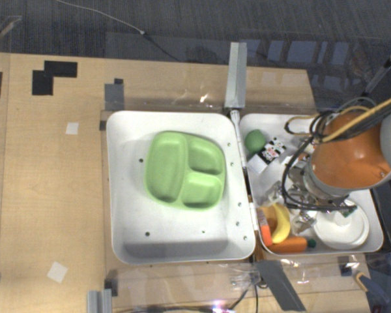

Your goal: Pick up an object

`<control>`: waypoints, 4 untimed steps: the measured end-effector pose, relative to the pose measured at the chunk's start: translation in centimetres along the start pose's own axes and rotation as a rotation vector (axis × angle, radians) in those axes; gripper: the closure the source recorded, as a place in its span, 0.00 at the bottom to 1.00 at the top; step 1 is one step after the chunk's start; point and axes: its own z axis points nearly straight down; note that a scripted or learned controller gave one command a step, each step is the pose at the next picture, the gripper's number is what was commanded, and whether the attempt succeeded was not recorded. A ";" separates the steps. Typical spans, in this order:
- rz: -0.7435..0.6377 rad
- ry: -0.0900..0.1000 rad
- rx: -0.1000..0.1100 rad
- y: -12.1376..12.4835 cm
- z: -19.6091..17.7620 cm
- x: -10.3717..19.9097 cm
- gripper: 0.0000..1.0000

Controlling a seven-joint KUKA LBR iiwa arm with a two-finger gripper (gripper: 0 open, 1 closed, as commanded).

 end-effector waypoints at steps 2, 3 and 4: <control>0.114 -0.013 0.004 0.2 -1.4 -0.4 1.00; 0.109 -0.021 0.009 0.1 -2.5 -0.7 1.00; 0.284 0.011 -0.012 -1.1 -16.8 -6.0 1.00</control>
